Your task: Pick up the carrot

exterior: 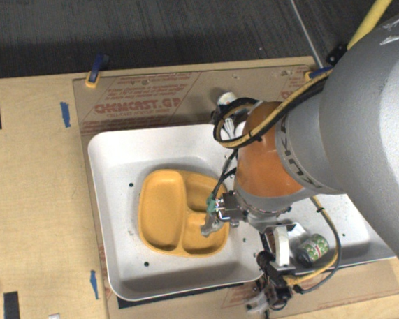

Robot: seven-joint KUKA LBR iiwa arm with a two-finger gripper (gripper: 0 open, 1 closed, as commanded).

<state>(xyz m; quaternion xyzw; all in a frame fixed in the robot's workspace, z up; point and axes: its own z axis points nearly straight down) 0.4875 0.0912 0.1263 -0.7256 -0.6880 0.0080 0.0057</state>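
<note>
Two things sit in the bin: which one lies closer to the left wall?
The yellow divided dish, in the white bin's left half. The green can lies far right, beside the arm.

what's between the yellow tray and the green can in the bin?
In the camera view, the arm's wrist and cabling sit between the yellow tray and the green can.

One white bin [114,219] shows left of centre. One yellow divided tray [164,211] lies in it. One green can [312,247] sits at lower right. One blue-and-yellow clamp [96,70] is at upper left. Two blue tape strips [65,113] mark the cardboard's left edge.
</note>
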